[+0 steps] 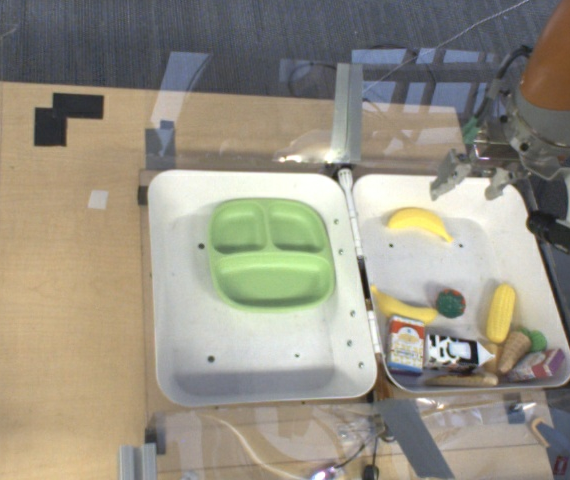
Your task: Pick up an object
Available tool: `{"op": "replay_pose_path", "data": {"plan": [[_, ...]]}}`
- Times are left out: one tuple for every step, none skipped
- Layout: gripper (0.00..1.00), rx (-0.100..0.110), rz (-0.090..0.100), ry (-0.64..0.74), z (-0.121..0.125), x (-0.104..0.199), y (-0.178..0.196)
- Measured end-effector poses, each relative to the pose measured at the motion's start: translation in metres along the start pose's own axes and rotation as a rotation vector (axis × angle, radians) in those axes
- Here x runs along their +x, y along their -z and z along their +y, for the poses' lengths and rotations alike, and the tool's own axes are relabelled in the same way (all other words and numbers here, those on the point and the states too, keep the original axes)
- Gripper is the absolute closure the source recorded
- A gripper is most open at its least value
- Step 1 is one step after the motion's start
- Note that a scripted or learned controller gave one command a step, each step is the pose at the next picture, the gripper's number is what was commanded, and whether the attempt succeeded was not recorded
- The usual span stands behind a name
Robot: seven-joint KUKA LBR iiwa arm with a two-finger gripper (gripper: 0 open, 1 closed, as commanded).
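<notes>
My gripper (474,175) hangs over the far edge of the right bin (465,230), its two fingers spread apart and open with nothing between them. Just below and to its left lies a yellow banana (420,223) on the bin floor. Nearer the front of the same bin are a corn cob (502,312), a small red and green fruit (451,303), another yellow piece (403,306), a little carton (406,345), a black and white carton (455,351) and an ice cream cone toy (514,350).
The left bin (180,353) holds a green divided plate (270,252). A metal divider rail (357,258) runs between the two bins. The arm's orange band (568,38) and grey wrist fill the upper right corner.
</notes>
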State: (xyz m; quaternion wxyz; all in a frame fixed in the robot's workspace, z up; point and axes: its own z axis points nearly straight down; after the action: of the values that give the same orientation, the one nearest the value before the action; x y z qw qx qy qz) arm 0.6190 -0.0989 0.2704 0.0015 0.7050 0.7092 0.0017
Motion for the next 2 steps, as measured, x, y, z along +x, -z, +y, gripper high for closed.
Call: {"op": "replay_pose_path", "data": {"plan": [[0.00, 0.002, -0.001, -0.093, 0.022, -0.013, -0.119], [0.00, -0.005, 0.000, -0.091, 0.031, -0.029, -0.169]]}}
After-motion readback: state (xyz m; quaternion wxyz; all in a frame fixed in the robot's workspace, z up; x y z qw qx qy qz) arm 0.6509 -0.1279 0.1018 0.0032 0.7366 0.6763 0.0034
